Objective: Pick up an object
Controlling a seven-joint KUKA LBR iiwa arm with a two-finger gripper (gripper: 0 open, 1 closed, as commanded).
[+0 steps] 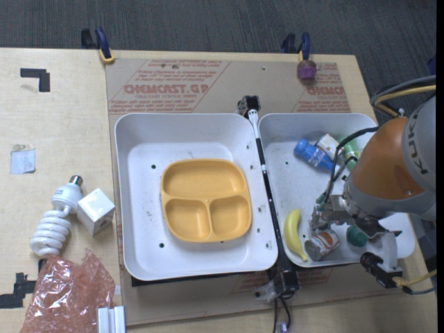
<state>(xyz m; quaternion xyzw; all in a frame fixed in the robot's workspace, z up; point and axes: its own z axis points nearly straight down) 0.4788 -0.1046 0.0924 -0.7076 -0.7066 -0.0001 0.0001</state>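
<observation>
Can (321, 244) lies tilted in the right bin (277, 134), touching the banana (294, 233). Gripper (325, 219) hovers just above; its grip state is hidden. Crowding risks a glancing miss.

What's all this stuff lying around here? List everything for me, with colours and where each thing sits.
bins: two, white, side by side on the bench
divided plate: one, yellow, in the left bin
banana: one, yellow, right bin, near its left wall
can: one, silver and red, right bin, lying beside the banana
blue packet: one, blue, back of the right bin
spiral light bulb: one, white, bench left of the bins
small cube: one, white, touching the bulb
crumpled wrap: one, pinkish, front left corner
clamps: two, blue, back edge
arm: one, grey and orange, over the right bin
gripper: one, dark, just above the can
</observation>
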